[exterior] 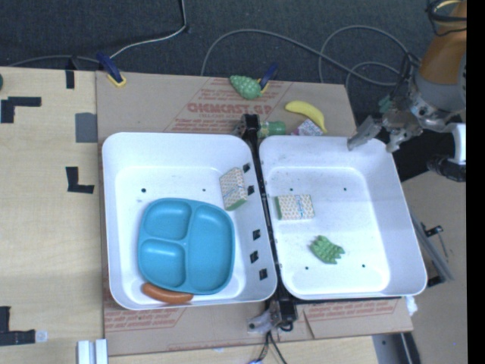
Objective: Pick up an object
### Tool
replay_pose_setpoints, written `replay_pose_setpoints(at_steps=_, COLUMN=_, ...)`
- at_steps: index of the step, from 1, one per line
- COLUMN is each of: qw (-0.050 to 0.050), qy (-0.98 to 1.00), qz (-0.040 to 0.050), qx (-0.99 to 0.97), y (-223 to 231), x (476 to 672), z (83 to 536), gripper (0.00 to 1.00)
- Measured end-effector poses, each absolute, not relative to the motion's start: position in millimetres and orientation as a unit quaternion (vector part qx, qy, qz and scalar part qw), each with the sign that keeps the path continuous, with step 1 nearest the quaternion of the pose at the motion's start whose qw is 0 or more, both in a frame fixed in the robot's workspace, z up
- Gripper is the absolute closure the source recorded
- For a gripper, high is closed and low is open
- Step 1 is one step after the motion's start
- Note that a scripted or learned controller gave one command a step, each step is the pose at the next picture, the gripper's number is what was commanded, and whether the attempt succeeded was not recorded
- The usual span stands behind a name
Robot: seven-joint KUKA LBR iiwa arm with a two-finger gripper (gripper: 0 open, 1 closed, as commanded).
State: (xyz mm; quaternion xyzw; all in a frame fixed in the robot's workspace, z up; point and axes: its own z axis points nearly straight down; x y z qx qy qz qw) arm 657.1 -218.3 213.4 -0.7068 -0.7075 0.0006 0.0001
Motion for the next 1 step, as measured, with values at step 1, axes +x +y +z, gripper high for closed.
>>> replay_pose_setpoints(at_steps=1, qw=0.002, qy=-0.707, qz=0.0009, qx=-0.707, y=-164.1, x=594.6, z=113.2, gripper=0.00)
